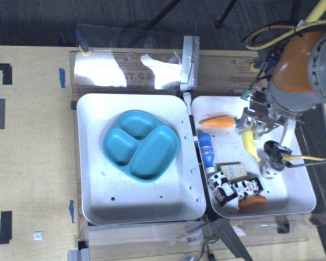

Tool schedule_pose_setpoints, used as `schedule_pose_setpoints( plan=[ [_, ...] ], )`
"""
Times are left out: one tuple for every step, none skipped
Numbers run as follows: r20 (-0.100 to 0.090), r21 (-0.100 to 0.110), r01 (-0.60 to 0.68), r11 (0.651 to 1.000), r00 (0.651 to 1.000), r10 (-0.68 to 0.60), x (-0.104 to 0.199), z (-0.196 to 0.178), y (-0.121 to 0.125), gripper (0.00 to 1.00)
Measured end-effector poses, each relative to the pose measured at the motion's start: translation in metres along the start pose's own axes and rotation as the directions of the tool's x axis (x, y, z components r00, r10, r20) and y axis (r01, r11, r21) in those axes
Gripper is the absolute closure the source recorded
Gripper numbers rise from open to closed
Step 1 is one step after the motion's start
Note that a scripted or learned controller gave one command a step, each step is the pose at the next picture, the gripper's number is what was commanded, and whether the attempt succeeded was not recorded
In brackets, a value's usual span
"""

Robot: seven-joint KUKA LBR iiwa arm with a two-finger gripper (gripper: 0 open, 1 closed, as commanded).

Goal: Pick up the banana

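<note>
The hand [254,125] hangs low over the right bin [301,192], at the upper end of the banana [250,143], and whether it is apart, together or clamped on the fruit cannot be told, since the wrist hardware above covers that spot. The banana is in the right bin's middle right part, its yellow body running down and slightly right from under the hand, so the hand seems placed to take it by its top end. Nearest the camera, along that bin's front wall, sit a reddish-brown sausage-shaped item [252,201] and a black-and-white patterned box [233,186], crowded together as if dumped there. Just beyond them, against the divider, a blue bottle [207,150] lies lengthwise, well clear of the banana, which leaves the approach from the right free. Further back, a carrot [218,122] lies crosswise just beside the hand; it is close enough that a sloppy closing could nudge it. In the left bin [92,162] a blue divided plate [141,144] rests in the centre, apart from the action. Behind both bins runs a clear plastic panel [125,72] and then the tabletop [27,145], while the grey arm with its orange band [293,64] reaches in from the right, yellow cables trailing behind.
</note>
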State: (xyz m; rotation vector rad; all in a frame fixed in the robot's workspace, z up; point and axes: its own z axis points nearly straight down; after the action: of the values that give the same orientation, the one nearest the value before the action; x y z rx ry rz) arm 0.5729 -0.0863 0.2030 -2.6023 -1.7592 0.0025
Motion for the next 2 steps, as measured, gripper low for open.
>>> schedule_pose_setpoints(
  plan=[
    [0.001, -0.001, -0.201, 0.98, 0.98, 0.201, 0.031, -0.139, 0.043, 1.0],
    [0.001, -0.004, 0.059, 0.998, 0.998, -0.059, 0.0, -0.187, 0.057, 1.0]
  ],
)
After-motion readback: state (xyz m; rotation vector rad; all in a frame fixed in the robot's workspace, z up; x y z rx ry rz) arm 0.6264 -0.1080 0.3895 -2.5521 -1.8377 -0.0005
